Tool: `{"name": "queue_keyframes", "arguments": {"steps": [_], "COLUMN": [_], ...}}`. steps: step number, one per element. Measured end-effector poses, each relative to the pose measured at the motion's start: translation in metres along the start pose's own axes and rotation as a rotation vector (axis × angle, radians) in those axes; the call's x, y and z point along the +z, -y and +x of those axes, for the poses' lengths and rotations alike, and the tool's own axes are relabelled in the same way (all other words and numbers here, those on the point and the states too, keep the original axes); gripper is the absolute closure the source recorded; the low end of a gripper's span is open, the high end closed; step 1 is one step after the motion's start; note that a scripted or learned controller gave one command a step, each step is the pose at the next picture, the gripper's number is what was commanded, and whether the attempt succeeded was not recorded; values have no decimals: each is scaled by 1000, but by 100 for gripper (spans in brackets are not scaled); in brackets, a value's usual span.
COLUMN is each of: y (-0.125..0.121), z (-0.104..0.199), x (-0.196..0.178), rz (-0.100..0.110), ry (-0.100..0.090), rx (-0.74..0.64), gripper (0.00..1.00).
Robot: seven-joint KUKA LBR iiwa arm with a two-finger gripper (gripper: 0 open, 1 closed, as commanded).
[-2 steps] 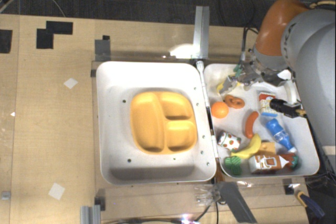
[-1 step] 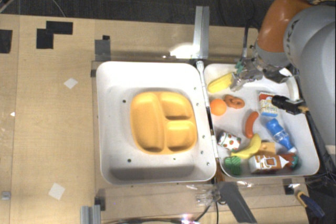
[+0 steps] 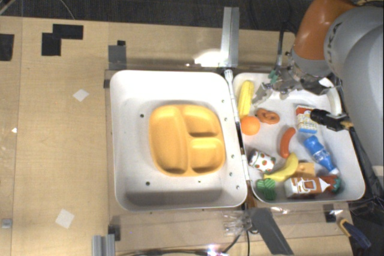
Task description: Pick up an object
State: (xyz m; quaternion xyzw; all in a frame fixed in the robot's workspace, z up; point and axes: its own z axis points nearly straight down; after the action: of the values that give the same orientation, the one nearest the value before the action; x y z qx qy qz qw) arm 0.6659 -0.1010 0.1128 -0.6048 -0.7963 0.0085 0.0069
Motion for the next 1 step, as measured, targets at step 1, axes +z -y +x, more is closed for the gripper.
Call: {"name": "queue_keyframes", "arguments": {"steps": [1], "y": [-9], "z": [18], "x": [-77], "rz": [-34], "ry": [11], "rx": [-291], "gripper": [0]}}
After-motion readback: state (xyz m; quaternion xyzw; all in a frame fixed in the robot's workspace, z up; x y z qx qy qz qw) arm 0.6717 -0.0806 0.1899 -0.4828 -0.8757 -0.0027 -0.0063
